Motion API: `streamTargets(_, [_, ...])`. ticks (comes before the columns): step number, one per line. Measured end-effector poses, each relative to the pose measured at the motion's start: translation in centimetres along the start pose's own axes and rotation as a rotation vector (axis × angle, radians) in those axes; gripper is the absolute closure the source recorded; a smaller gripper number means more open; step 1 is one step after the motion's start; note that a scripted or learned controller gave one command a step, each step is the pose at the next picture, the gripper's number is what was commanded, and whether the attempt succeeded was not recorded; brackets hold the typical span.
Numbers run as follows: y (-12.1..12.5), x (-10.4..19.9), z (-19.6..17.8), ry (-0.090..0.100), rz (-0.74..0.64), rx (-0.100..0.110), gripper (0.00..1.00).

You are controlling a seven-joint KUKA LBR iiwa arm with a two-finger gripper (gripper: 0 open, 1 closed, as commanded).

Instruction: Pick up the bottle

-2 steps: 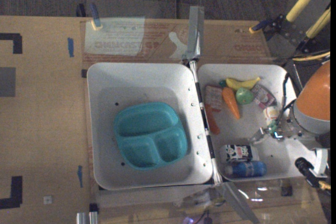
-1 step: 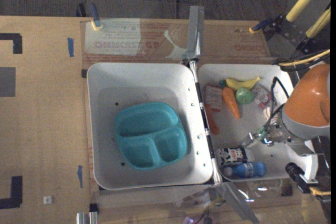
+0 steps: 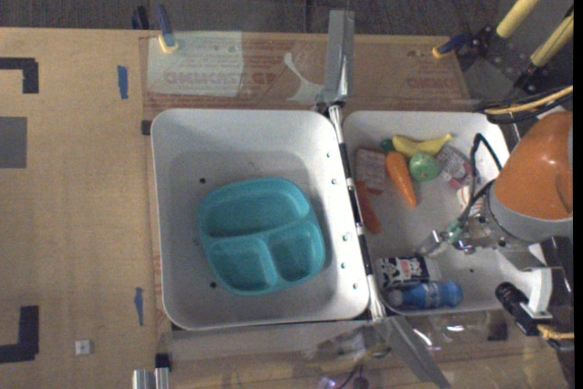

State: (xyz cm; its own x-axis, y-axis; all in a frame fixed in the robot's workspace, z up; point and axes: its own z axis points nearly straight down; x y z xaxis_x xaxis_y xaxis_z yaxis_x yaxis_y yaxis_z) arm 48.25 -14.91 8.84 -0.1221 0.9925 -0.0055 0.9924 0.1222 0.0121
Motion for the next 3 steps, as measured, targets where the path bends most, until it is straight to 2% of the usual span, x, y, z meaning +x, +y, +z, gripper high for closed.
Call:
streamTargets(1, [1.5,2.1,-3.8,0.004,0.117,0.011,0.00])
streamTargets(2, [0.4,3.2,0.0,0.003,0.117,0.003,0.00])
streamTargets(3, [7.1,-3.1,0.2,0.001,0.150,0.006,0.00])
